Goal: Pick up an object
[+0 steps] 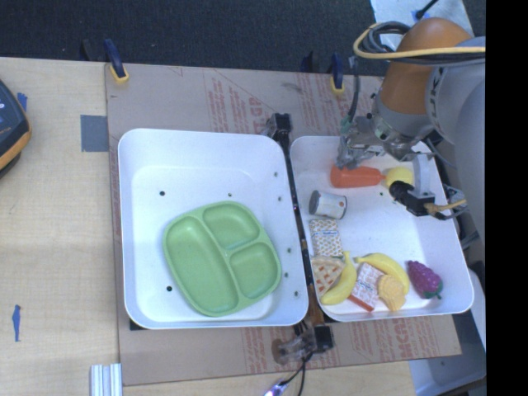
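Up at the far end of the right bin an orange carrot-looking piece lies flat on the floor, not lifted yet. Gripper hangs right above it, maybe touching, and whether it's spread or clamped I can't tell, so the grab and lift are probably still to do.

Wooden bench, cardboard sheet, two white bins

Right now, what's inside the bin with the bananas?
The right bin holds bananas, purple grapes, an orange carrot, a small can and snack packets. The gripper covers part of the carrot.
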You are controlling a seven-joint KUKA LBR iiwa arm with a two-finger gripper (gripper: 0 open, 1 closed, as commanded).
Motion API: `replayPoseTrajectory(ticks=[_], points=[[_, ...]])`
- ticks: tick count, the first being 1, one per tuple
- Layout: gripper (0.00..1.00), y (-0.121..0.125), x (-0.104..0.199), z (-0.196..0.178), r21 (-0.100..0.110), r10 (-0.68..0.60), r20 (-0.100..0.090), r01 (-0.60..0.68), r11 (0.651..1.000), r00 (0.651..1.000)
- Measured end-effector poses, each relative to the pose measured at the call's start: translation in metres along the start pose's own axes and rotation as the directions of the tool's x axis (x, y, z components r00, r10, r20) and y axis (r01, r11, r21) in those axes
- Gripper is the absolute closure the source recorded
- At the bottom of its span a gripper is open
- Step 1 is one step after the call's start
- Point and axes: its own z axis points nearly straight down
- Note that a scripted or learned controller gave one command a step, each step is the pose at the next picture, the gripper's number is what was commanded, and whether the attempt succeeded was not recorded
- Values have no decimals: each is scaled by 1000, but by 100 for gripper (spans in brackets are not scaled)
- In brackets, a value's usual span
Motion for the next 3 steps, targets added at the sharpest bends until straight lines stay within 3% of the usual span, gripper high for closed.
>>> replayPoseTrajectory(ticks=[1,2,3], points=[[0,-2,0,2,5,1,0,-1,1000,1000],[100,-1,-1,-8,5,0,1,0,1000,1000],[0,-1,-1,-8,6,0,1,0,1000,1000]])
